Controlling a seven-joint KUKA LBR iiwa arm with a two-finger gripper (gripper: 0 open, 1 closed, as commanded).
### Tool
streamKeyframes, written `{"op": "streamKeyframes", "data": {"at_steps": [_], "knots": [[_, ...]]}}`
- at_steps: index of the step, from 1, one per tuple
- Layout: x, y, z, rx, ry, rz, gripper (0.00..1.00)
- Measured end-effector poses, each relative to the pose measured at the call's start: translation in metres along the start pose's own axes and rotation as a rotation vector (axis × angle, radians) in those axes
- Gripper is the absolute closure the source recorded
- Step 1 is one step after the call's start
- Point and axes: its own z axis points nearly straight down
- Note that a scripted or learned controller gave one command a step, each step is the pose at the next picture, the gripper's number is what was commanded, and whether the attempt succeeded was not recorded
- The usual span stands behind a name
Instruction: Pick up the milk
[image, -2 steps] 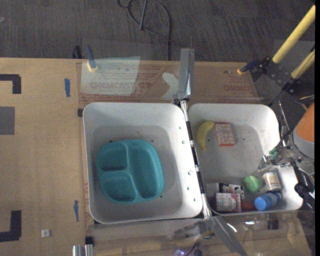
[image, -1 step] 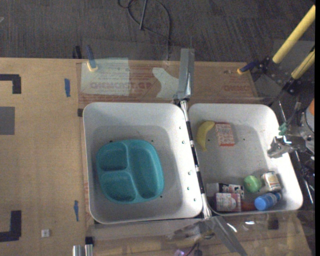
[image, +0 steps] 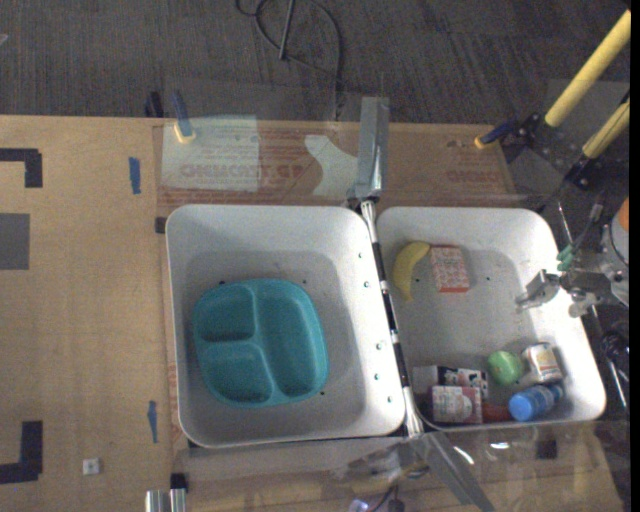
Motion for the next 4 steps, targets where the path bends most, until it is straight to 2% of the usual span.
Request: {"op": "streamKeyframes", "data": {"at_steps": [1,2,3,4], "knots": [[-0.002,-0.008,0.102,0.003,0.022,0.573,0.00],[-0.009,0.015,-0.214,0.002,0.000,0.648,0.00],[0.016,0.003,-0.219,0.006,0.000,0.791,0.00],[-0.009,-0.017,-0.050,0.005,0.001,0.840,0.00]]}}
